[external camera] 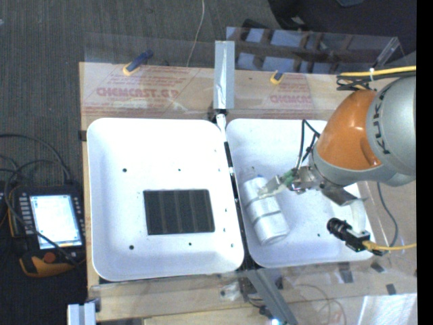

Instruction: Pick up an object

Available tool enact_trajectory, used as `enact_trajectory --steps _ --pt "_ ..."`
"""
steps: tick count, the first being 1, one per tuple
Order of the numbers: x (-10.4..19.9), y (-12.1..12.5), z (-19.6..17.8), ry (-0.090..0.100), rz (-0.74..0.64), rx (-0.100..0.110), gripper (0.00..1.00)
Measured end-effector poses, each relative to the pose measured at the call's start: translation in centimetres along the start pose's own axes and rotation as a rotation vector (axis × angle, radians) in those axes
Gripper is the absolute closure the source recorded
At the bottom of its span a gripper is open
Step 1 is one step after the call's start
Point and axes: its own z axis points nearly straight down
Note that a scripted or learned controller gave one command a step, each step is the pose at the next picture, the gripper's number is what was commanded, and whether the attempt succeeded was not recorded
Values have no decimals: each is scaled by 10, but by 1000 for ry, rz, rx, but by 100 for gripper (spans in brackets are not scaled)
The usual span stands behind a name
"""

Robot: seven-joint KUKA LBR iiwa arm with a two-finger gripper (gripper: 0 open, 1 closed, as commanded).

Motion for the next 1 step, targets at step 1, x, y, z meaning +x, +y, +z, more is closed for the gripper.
enact_trajectory --steps 1 --pt "0 -2 1 -3 -47 -11 0"
